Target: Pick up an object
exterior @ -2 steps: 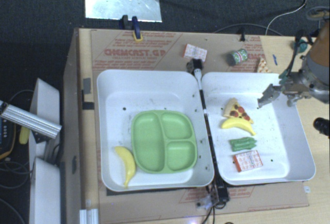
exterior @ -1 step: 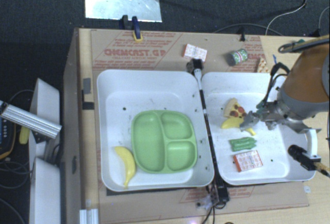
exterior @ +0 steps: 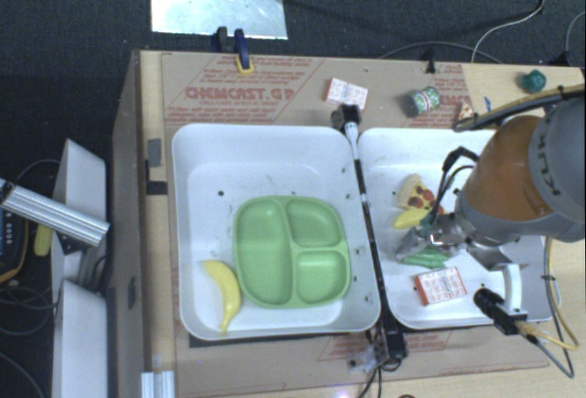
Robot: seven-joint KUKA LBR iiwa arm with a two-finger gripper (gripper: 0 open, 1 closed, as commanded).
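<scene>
The right bin [exterior: 396,145] holds a pizza slice toy [exterior: 417,192], a yellow piece [exterior: 408,219], a green pod-shaped piece [exterior: 427,258] and a small red box [exterior: 441,285]. My gripper [exterior: 430,237] is low in this bin, between the yellow piece and the green piece and right up against both. The arm's grey and orange body [exterior: 513,186] hides the bin's right part. No object shows lifted off the bin floor.
The left bin [exterior: 206,158] holds a green divided plate [exterior: 291,250] and a banana [exterior: 224,292] near its front left corner. A black rail [exterior: 363,204] separates the bins. On the bench behind lie a white card [exterior: 346,93], a small can [exterior: 424,100] and a teal knob [exterior: 534,80].
</scene>
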